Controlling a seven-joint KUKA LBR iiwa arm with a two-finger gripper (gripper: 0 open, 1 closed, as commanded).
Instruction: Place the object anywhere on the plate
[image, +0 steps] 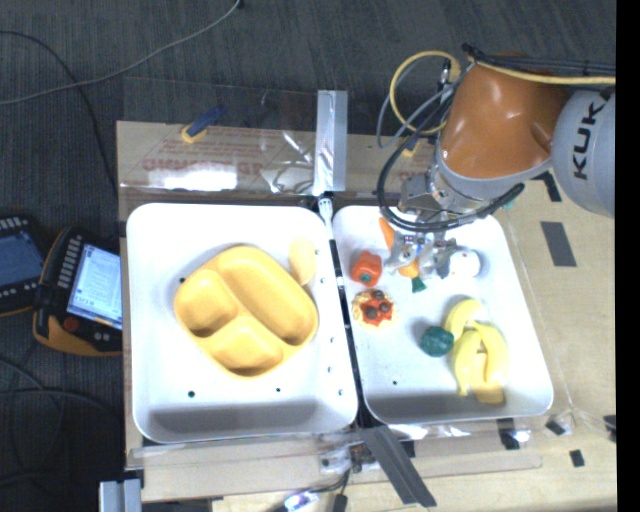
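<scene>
- The gripper (425, 255) hangs low over the far part of the right bin (520, 395), and a small orange piece (408, 268) sits right at its fingertips; whether the jaws are wide, narrow or closed on that piece cannot be told from this slant.
- Which item is the task's object is not certain. The nearest candidates lie just left of the jaws: an orange carrot-like piece (386, 231) and an orange-red pepper-like toy (366, 267).
- Nearer the camera from the jaws rest a dark red and orange toy (374, 308), a green round toy (436, 341) and a bunch of yellow bananas (475, 350).
- The yellow divided plate (245, 308) lies well to the left of the jaws, in the left bin (150, 400), with a pale yellow item (301, 258) at its far rim.
- By my judgement the task is at an early stage: no object from the right bin rests on the plate, so securing a grasp, carrying across the divider and releasing all remain.
</scene>
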